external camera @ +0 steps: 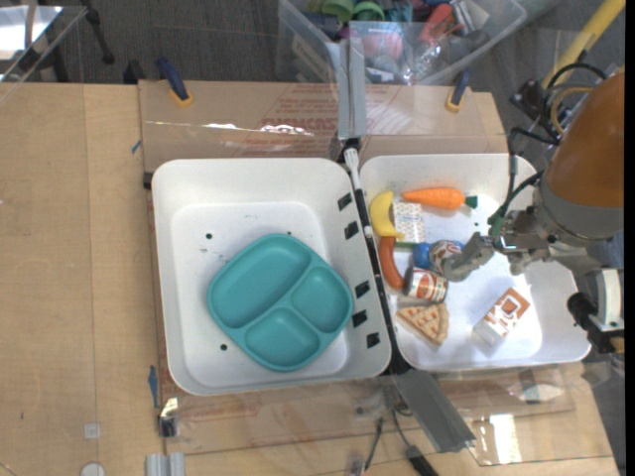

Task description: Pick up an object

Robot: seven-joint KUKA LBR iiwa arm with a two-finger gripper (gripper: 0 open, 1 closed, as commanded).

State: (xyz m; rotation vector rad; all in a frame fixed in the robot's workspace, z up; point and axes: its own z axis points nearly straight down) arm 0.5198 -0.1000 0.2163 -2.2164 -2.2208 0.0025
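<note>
Left bin (179, 266): teal divided plate (280, 301) lying flat near its centre. Right bin (566, 340), front to back: waffle wedge (425, 321) by the front left, white-and-orange carton (504, 313) to its right, well apart. Behind the wedge a red-labelled can (427, 286) on its side, touching an orange sausage (390, 263) along the divider. Gripper (462, 258) reaches in from the right, low over the can and a small blue item (422, 256); finger spread and any hold cannot be told. Further back: banana (383, 213), patterned packet (409, 222), carrot (437, 198) near the back wall. Clear tub of toys (397, 18) beyond the bins.
</note>
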